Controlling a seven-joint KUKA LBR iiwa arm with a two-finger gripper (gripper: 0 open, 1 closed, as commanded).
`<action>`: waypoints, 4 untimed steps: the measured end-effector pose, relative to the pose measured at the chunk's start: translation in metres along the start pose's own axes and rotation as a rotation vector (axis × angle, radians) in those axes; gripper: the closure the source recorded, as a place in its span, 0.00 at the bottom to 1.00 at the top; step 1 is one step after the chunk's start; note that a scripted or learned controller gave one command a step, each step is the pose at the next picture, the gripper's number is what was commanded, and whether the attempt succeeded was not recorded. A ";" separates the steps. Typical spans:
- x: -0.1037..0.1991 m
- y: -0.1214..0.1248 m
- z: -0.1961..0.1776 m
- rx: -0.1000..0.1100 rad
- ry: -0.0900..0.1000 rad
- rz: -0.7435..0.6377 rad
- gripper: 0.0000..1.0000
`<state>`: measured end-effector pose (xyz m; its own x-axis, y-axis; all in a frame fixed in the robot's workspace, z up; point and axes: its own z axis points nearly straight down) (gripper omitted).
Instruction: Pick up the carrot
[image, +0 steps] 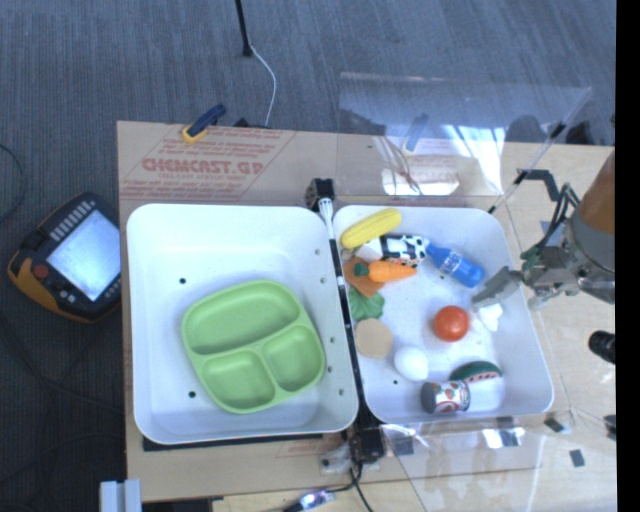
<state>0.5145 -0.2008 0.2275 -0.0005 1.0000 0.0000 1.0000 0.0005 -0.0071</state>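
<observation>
The carrot (388, 270) lay at the upper left of the right bin (520, 345), beside a banana (370, 228). The gripper (497, 287) hovered at that bin's right edge; whether its jaws were spread could not be told.

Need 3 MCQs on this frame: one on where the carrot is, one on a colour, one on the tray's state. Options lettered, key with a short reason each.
1. Where does the carrot lie?
A. in the left bin
B. in the right bin, near its top left corner
C. on the bench outside the bins

2. What colour is the divided tray in the left bin?
A. green
B. red
C. blue

3. How does the divided tray lie?
A. flipped upside down
B. stood on its edge against the bin wall
C. flat, compartments facing up

Key:
1 B: the orange carrot lies in the right bin just below the yellow banana, close to the divider.
2 A: the tray is light green against the white bin floor.
3 C: all three hollow compartments show from above.
</observation>
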 end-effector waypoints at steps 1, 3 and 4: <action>0.064 0.056 0.089 0.007 0.003 0.107 0.00; 0.094 0.130 0.128 -0.007 -0.009 0.083 1.00; 0.094 0.129 0.129 -0.006 -0.009 0.083 0.00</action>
<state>0.6427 -0.1065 0.0975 0.0826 0.9965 -0.0094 0.9966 -0.0826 -0.0007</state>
